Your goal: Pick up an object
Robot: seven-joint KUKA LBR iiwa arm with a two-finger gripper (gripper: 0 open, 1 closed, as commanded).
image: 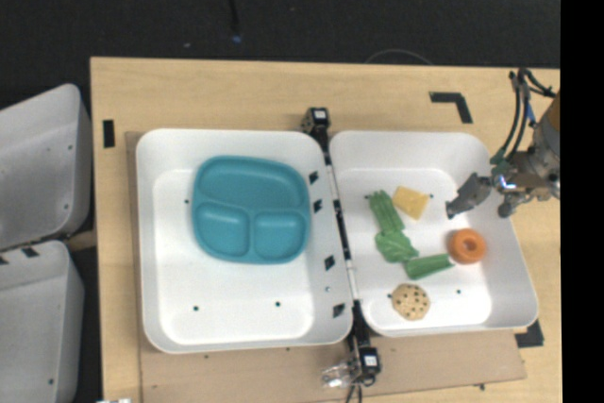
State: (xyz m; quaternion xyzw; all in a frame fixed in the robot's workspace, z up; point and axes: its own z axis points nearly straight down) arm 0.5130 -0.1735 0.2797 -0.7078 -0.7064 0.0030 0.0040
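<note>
The table (236, 94) is seen from above, with two shallow white bins set side by side on it. The left bin (165, 297) is taken up by a teal divided plate (251, 209), laid toward the bin's far half. The right bin (500, 297) is taken as the landmark for what follows.

Inside the right bin, toward its middle, a green toy vegetable (394, 231) is laid lengthwise, with a shorter green piece (427, 265) just beside its near end. A yellow wedge, probably toy cheese (411, 201), is placed just beyond the green vegetable. An orange ring-shaped toy (466, 245) is set toward the bin's right side, and a round speckled cookie (411, 301) lies near the bin's front wall.

The hand (483, 199) is held over the right part of this bin, just beyond the orange ring. One dark finger (466, 197) is seen angled down toward the bin floor. Nothing is seen between the fingers, and whether they are spread wide or drawn close cannot be told.

No object is judged to have been lifted yet: every toy lies on the bin floor. The descent, the closing on one object and the lift are all judged to remain; the orange ring is nearest.
</note>
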